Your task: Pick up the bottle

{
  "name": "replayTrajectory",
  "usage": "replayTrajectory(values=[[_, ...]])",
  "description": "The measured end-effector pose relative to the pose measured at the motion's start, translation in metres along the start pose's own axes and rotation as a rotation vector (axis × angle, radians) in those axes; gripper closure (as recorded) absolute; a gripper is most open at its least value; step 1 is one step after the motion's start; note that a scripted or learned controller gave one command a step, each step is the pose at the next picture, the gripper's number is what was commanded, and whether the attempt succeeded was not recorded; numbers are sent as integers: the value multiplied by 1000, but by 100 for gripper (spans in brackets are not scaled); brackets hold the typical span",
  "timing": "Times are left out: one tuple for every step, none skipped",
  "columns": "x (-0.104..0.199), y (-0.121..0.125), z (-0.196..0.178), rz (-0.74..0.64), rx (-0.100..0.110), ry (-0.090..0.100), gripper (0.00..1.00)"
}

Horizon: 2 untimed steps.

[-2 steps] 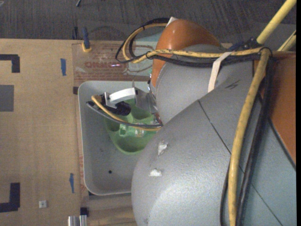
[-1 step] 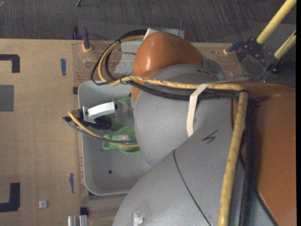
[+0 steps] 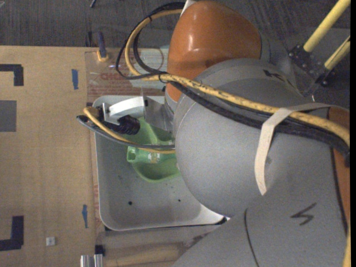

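Observation:
A pale green plastic thing (image 3: 151,161), which seems to be the bottle, lies in the white bin (image 3: 146,220) toward its far side. The arm's grey body and orange band (image 3: 214,35) cover the right part of the bin. My gripper (image 3: 157,122) hangs low in the bin, right over the top end of the green thing, and the wrist hides most of it. Whether it touches or holds the green thing cannot be made out. The part of the green thing under the arm is hidden.
The bin's bare floor (image 3: 139,202) lies open toward the near left corner. A brown cardboard sheet (image 3: 44,149) with black marks and blue tape borders the bin on the left. A yellow cable (image 3: 133,43) loops above the bin's far rim.

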State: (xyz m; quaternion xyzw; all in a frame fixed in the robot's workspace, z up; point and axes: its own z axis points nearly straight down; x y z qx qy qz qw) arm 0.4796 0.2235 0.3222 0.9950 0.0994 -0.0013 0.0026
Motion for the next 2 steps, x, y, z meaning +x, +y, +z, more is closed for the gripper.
replayTrajectory(values=[[-5,16,90,-3,3,-7,100],[-19,87,25,-49,3,-6,100]])
